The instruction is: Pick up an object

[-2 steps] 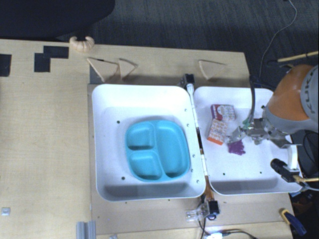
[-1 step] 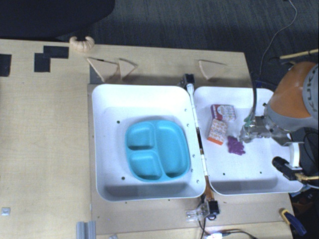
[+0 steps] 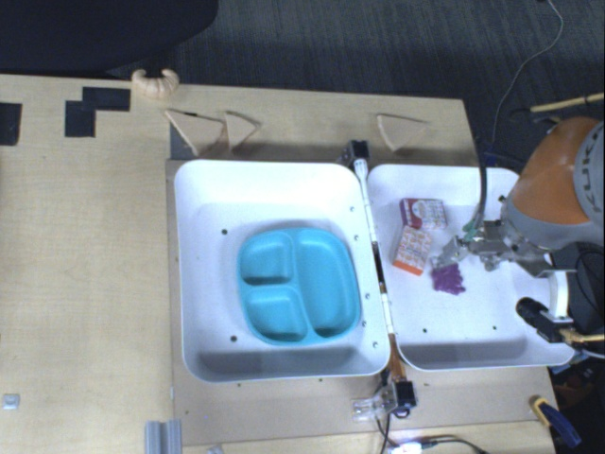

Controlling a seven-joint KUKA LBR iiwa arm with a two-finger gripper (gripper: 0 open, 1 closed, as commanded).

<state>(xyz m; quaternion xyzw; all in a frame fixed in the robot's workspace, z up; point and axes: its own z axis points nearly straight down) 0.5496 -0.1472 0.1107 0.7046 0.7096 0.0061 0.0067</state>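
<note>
step: close in on purple object (image 3: 448,278) in right bin (image 3: 492,343) | gripper (image 3: 460,245): finger state cannot tell | advice: descend centred, clear of orange-and-white packet (image 3: 412,249)

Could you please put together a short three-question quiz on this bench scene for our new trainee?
1. True or false: the blue divided tray lies in the left bin.
2. Which object lies nearest the gripper: A) the purple object, B) the blue divided tray, C) the dark red packet?
3. How many compartments does the tray have?

Key: 1 true; 2 A; 3 three.
</note>
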